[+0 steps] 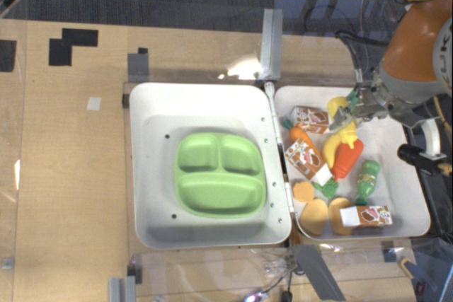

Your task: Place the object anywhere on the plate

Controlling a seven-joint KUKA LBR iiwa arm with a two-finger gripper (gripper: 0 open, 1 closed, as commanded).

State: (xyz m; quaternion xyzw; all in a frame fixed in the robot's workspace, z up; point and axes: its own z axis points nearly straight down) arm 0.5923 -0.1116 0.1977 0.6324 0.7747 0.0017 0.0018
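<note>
Above right bin's toy food, end effector; green plate leftward.

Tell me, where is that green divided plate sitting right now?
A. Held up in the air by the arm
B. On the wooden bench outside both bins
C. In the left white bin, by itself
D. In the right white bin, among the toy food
C: the green plate lies flat in the left bin, while the toy food is piled in the right bin under the tool.
</note>
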